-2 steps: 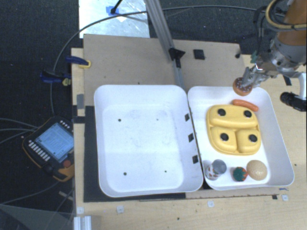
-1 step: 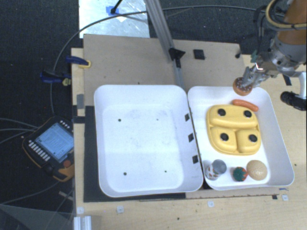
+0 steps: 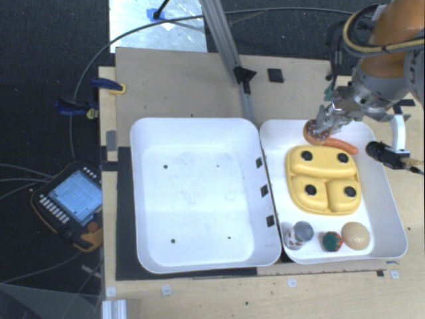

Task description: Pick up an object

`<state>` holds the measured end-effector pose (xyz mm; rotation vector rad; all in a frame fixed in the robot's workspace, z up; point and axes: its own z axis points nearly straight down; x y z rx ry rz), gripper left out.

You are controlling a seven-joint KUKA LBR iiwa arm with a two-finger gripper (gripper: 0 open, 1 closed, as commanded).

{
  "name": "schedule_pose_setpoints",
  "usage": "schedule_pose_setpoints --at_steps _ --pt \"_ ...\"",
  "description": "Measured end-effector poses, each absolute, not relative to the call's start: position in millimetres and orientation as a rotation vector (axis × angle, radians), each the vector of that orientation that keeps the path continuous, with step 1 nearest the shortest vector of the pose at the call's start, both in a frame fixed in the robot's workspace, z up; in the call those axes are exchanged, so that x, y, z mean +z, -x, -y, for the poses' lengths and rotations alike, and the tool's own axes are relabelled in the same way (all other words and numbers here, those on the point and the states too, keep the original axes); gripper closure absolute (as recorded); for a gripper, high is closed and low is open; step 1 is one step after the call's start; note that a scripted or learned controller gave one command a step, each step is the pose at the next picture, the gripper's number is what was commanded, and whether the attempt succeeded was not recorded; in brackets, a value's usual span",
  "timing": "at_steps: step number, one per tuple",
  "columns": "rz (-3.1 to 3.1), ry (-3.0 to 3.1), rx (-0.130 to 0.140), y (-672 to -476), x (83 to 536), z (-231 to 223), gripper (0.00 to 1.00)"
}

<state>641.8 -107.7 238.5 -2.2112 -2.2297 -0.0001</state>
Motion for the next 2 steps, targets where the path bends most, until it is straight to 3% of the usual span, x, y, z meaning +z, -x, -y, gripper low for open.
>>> schedule_pose_setpoints --at_steps 2 --pt "2.230 2.208 0.000 -583.0 230.7 -2.7 1.00"
